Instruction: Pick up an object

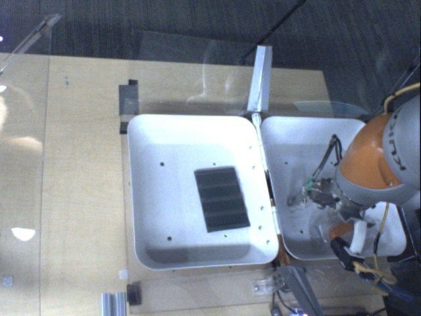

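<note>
A dark ribbed rectangular pad [222,199] lies flat in the middle of the left bin [151,176]. My arm, with its orange band [367,158], hangs low over the right bin [289,143]. The gripper [314,191] points left, down near the bin floor. Just off its tip sits a small clear, greenish item [297,201]; whether the gripper touches it is hidden. An orange object [340,230] peeks out from under the wrist near the bin's front wall.
A metal post [260,78] stands at the back where the two bins meet. Black brackets [129,97] sit at the left bin's back corner, and cables [368,268] trail from the wrist at the front right. Bare wooden bench [72,196] lies to the left.
</note>
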{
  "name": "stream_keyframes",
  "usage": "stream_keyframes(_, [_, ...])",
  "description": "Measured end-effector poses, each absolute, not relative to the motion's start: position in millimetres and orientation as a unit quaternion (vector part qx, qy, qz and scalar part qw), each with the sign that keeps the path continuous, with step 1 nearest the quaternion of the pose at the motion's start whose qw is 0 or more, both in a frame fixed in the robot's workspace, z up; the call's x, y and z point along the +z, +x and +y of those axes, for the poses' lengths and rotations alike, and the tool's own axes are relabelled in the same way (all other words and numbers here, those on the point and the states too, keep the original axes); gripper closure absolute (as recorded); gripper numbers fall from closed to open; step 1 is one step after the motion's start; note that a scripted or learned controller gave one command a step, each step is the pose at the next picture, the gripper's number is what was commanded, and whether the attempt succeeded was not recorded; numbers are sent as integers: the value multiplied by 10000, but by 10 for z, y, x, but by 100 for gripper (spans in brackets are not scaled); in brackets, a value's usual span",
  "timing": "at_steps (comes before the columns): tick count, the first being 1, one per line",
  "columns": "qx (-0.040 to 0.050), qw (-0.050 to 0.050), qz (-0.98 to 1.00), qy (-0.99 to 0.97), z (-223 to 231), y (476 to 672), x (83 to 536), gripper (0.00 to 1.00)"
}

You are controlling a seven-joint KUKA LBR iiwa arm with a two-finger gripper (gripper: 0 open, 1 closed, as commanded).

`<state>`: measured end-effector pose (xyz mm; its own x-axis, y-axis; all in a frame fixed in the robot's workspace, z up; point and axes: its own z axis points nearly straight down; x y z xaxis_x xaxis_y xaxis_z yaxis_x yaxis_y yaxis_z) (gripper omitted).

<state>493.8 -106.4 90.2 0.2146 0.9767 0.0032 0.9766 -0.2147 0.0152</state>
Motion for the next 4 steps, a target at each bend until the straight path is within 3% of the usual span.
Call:
stream_keyframes(1, [43, 53, 7637, 6455, -888, 5774, 894, 0])
stream_keyframes(2, [14, 27, 7489, 6626, -967, 6705, 872, 0])
stream_keyframes(3, [21, 34, 6416, 7670, -1502, 6329, 1682, 0])
stream_keyframes(4, [29, 27, 6551, 7556, -1342, 5612, 899, 0])
